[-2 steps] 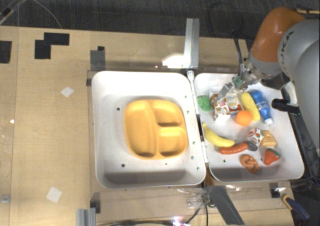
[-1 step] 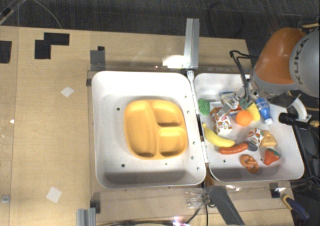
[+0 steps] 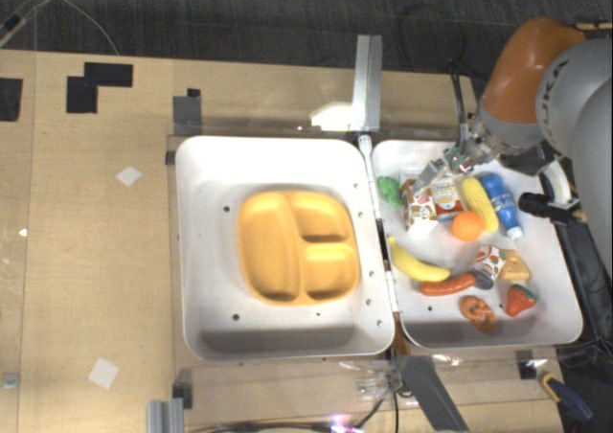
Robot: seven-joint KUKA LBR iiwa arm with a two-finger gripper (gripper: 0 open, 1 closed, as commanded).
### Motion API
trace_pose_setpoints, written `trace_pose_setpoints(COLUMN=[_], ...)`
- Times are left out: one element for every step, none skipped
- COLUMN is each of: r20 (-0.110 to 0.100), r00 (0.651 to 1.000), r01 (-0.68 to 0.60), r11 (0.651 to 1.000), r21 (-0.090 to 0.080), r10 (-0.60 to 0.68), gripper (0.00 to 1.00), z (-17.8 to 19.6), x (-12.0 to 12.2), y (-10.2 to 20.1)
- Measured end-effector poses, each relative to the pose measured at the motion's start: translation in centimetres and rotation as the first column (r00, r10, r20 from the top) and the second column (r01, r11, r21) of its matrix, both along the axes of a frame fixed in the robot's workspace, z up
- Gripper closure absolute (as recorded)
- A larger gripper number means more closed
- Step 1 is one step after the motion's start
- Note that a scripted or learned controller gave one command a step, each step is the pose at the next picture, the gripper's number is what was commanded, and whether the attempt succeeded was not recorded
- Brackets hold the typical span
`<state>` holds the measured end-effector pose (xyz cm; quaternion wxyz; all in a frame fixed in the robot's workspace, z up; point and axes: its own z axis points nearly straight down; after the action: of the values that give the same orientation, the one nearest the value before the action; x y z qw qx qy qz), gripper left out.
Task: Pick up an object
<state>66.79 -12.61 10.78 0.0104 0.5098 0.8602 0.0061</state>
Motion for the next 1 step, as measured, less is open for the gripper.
trace_pose_setpoints(r20=[0.015], r00=[1.0], r01=[-0.003], r11=[1.0], r21=[-0.002], r10=[0.003], gripper=[0.0], z=[0.13], x=[-0.77], y=[0.34])
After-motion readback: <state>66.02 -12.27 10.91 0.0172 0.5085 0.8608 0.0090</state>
